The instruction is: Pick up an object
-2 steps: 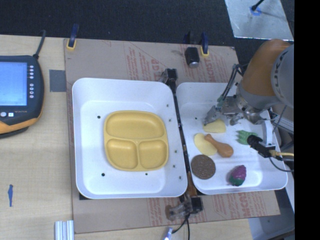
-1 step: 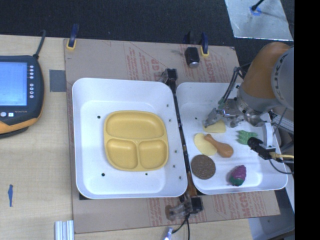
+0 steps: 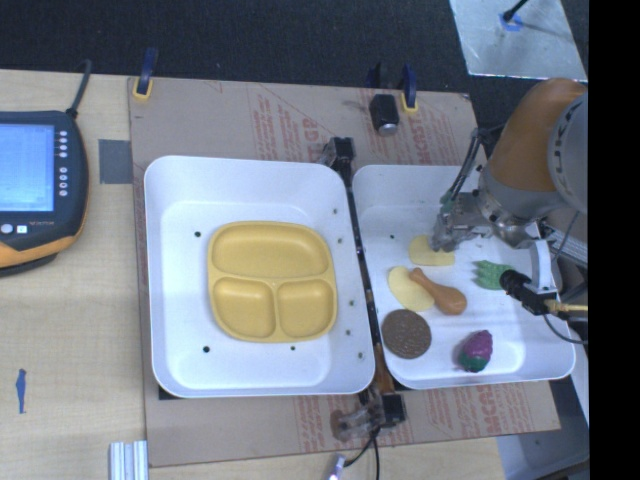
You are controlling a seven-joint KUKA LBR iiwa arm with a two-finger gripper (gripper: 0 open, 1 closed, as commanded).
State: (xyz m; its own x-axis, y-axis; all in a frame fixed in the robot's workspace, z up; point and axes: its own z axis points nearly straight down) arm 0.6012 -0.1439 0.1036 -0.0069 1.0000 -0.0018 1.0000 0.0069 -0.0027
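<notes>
Gripper sits low in the right white bin, directly over the upper edge of a pale yellow flat piece. It looks to be touching or just above it; can't tell which, and can't tell finger state either, since the tips merge into one dark cluster from this angle.

Other items in the same bin: a second pale yellow flat oval just below-left of the first, with a tan wooden drumstick-shaped piece lying tilted across its right side. A brown round disc sits near the bin's front left corner, close to the wall. A purple toy with a green end sits near the front edge, right of the disc. A green ridged item is right of the gripper, partly behind a black cable fitting on the arm.

Open room: the bin's back strip and left side above the yellow pieces are bare; the front is crowded. The arm's grey body with its orange band overhangs the bin's right rear corner.

Left white bin holds a yellow three-compartment plastic tray, centred, with free margin on all sides. The bins touch along the middle divider. A teach pendant rests on the bench, well apart to the left.
</notes>
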